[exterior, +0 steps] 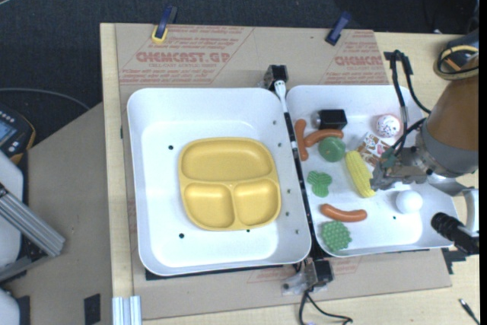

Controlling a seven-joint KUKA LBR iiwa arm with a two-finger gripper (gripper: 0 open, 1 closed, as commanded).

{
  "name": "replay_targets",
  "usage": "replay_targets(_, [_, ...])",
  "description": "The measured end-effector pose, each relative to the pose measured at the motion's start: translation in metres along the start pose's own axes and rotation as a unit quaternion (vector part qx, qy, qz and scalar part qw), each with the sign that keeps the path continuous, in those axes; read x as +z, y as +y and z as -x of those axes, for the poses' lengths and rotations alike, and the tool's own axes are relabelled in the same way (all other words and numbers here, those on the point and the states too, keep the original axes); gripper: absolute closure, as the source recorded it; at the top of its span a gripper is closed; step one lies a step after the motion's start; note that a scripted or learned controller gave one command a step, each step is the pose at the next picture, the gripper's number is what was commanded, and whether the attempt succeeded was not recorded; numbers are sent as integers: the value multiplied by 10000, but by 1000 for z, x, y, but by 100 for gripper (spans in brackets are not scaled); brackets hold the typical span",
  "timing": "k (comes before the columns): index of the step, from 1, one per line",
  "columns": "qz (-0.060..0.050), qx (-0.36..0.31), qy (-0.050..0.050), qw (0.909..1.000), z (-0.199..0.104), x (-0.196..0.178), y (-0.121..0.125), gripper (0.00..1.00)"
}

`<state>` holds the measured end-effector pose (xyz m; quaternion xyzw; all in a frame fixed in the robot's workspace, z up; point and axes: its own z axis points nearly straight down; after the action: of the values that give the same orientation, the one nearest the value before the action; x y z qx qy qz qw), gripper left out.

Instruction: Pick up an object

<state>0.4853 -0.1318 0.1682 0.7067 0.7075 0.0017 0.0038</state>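
Right white bin (426, 236): gripper (384, 177) just beside corn cob (358, 173); gripper opening cannot be told.

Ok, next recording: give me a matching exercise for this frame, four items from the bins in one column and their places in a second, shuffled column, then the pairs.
Items:
1. yellow three-compartment plastic plate
2. small black rectangular block
3. white egg-shaped ball
4. yellow toy corn cob

Places:
A. far end of the right bin, beside the bent orange toy sausage
B. middle of the left bin
C. right bin, just left of the end effector
D. right bin, on the near side of the end effector

Pairs: 1-B, 2-A, 3-D, 4-C
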Motion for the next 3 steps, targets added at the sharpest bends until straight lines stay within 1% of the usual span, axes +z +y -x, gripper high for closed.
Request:
replay_targets(1, [-4, 0, 2, 10000, 0, -53, 2, 100])
replay_targets(3, [-18, -23, 15, 10000, -72, -41, 72, 100])
